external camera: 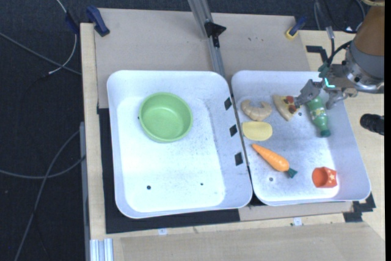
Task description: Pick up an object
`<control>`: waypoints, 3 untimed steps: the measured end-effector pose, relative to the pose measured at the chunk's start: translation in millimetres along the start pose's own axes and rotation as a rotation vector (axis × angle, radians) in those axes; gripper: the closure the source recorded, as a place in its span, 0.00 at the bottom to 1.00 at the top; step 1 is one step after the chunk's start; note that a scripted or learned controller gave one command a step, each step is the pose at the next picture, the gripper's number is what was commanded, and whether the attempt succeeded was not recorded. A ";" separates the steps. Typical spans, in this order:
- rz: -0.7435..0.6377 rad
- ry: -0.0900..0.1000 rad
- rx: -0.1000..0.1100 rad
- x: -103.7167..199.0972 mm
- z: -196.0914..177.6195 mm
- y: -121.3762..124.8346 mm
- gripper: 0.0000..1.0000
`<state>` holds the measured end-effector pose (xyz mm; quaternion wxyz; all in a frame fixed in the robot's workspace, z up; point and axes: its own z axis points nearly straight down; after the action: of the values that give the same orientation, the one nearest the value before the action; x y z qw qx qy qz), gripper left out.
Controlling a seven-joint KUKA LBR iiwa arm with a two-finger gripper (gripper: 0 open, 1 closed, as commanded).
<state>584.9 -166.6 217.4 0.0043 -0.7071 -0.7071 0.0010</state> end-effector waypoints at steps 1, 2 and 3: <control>0.000 0.000 -0.003 0.0 -1.4 0.6 0.00; -0.003 0.001 0.007 7.4 57.7 6.3 0.00; 0.001 0.001 0.006 3.9 102.4 4.6 0.00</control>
<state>588.7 -162.2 114.9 0.0068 -0.7074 -0.7068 0.0031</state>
